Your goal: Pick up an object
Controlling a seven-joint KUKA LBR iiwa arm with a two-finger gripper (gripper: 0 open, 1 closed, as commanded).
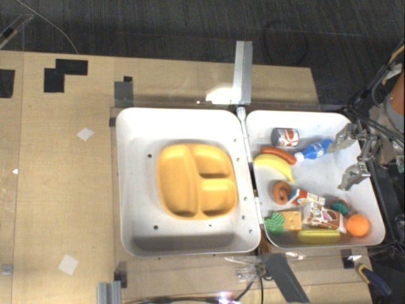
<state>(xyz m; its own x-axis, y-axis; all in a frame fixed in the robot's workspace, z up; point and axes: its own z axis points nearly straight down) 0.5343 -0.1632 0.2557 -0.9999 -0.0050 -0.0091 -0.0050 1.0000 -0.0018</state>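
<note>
Nearest me, along the front wall of the right bin (378, 240), I see a yellow corn cob (318, 235) with an orange ball (357, 225) at the front right corner and a green toy (274, 222) at the front left. Just behind them lie a cracker-like block (292, 220) and a snack packet (320, 214). Further back sit a doughnut (281, 191), a banana (274, 165), a red sausage (278, 154), a blue bottle (312, 150) and a small can (285, 137) toward the back wall. The left bin (130, 189) holds a yellow divided tray (196, 180) in its middle. My jaws (352, 158) hang over the right bin's right edge, spread apart with nothing between them, well apart from the objects.
</note>
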